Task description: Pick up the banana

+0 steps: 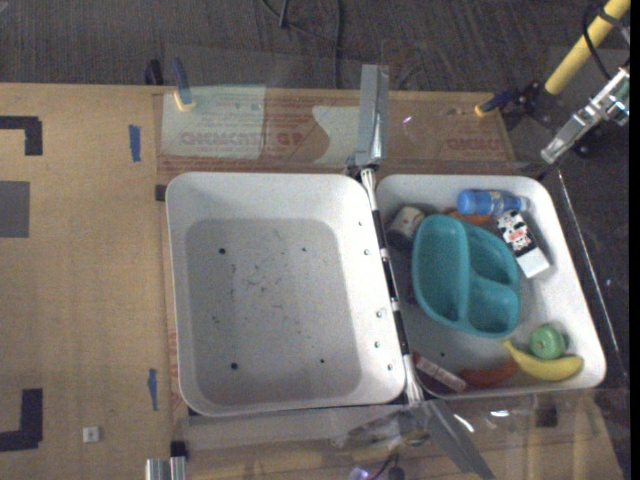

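The banana (545,366) is yellow and curved. It lies flat in the near right corner of the right bin (585,298), close to the bin's front wall. A small green round thing (547,342) rests against its far side, touching it. Off the banana's left tip lies a red-orange oblong thing (488,375).
A teal divided plate (467,274) takes up the middle of the right bin. Behind it are a blue bottle (490,202), a black-and-white carton (524,240) and a grey cup (404,223). The left bin (190,268) stands beside it. A yellow rod (585,43) and a metal piece (585,123) stand outside, top right.
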{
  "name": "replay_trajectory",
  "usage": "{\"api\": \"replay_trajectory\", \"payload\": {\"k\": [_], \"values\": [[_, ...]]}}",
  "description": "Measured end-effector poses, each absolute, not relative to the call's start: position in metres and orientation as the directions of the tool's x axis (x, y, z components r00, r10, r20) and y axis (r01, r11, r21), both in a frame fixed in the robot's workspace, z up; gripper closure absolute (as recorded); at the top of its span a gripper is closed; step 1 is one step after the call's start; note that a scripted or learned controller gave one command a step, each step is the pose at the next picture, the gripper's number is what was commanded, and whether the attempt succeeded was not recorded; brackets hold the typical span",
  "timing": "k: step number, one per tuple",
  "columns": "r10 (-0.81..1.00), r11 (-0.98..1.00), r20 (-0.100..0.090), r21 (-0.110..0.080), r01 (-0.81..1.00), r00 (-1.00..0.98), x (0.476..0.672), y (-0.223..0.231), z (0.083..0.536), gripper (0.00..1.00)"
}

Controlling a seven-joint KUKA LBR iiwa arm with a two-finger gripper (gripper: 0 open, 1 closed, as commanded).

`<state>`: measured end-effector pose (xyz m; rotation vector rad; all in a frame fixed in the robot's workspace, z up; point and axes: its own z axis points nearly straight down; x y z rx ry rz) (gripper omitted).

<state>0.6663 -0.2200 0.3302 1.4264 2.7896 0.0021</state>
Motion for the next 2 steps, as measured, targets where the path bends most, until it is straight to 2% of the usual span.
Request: {"api": "replay_trajectory", "payload": {"k": [1,2], "values": [[0.844,0.537,-0.003,0.003,0.844,-0.537,0.651,-0.221,0.326,0.0],[0.852,0.524,-0.006,0.004,0.852,-0.524,0.555,-0.218,0.437,0.0]]}}
